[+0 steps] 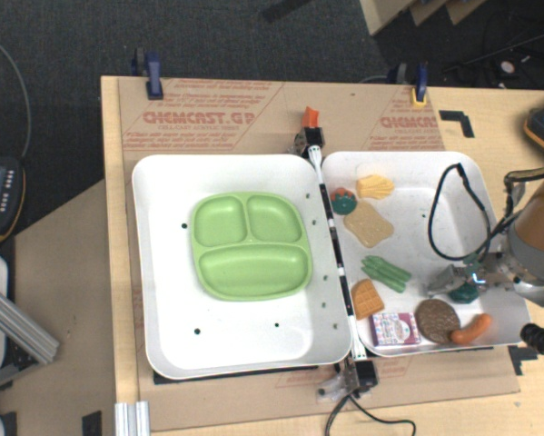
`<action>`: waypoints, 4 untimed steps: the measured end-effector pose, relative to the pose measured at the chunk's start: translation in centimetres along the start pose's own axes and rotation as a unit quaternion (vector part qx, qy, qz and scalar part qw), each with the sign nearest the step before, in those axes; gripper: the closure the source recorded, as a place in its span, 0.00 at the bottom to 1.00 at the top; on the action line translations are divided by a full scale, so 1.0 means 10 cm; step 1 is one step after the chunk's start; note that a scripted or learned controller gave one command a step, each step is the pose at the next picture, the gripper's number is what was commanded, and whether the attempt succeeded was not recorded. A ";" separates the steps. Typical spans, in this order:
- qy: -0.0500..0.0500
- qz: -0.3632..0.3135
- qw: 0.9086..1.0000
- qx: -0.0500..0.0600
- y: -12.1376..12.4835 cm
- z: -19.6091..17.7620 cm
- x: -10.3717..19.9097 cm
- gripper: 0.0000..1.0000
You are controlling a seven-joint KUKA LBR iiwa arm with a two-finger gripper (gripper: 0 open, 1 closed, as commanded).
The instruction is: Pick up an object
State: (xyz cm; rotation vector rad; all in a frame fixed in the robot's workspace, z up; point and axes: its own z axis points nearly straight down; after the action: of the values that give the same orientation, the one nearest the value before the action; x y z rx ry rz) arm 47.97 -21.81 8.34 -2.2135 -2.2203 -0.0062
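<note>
Risk first: crowding in the right bin. Brown disc, orange sausage and pink packet packed together at the near edge, disc and sausage touching — likely to snag two items or nudge one aside on descent. Black cable loop draped across the bin floor near the hand; possible entanglement. Bin wall close behind the cluster; possible finger strike.

Hand low over the right bin, at its right side. State of the hand: cannot tell — tips blurred against the teal fitting. Nothing seen between them.

Nearest candidate: brown disc, just beside and below the hand in the camera view. Green beans to its left, near. Cracker, yellow piece further off. Green divided plate in the left bin, well apart.
</note>
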 end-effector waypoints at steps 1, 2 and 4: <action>-0.007 -0.001 1.000 -0.008 0.84 -0.73 -0.05 0.00; 0.002 0.000 1.000 0.000 0.30 0.00 -0.01 0.00; -0.002 0.001 1.000 0.002 0.81 -0.70 0.49 0.00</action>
State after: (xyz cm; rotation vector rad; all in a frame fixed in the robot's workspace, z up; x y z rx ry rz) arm 56.09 -16.98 15.32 -2.2145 -2.2190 0.0026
